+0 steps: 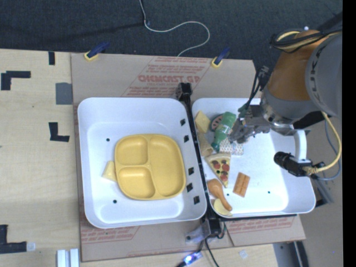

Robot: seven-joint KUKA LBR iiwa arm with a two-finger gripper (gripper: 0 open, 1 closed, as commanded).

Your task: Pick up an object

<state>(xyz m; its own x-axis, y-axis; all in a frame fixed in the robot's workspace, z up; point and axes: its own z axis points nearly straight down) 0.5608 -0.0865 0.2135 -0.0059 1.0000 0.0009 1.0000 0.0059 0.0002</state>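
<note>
In the right bin lie several small toy foods: a green can-like object, a yellow wedge, a pizza slice, an orange-brown cracker and a wooden spoon. My gripper reaches down from the right at the bin's upper left, right beside the green object and over a small checkered piece. Nothing is seen lifted between the fingers.
The left bin holds a yellow divided plate with a pale yellow piece at its left edge. A black divider clamp sits between the bins. A white cable runs over the dark floor behind.
</note>
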